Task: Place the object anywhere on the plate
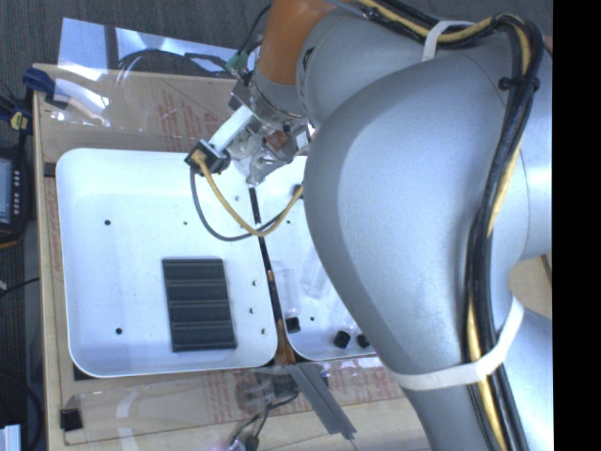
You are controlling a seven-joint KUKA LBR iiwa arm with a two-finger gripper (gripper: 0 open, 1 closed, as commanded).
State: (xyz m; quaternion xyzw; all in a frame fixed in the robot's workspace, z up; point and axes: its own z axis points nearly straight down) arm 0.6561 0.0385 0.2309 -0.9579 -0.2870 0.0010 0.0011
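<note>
You have two white bins side by side on the table (56,101). The left bin (103,252) is in plain sight, and in it lies a dark ribbed rectangular plate (198,303), flat on the floor of the bin, toward its near right corner and just short of the rim. A few small dark dots mark the bin floor around it (holes or screws, you cannot tell which). Nothing rests on the plate.

The right bin (310,327) is mostly covered by the grey arm (404,205), which comes in from the right; you see just a strip of its left side and near corner. A couple of small dark bits sit at that near corner, too small to name, and something pale and clear lies on the floor a little above them. Whether either is the object for the plate, you cannot tell.

The claw (254,153) hangs below the orange band (291,26), over the far end of the seam between the two bins, close to the left bin's far right corner. A yellow and black cable (211,219) loops down from it over the left bin. The claw end is a blur of clear and metal parts, so you cannot tell how it stands, nor whether anything is in it.
</note>
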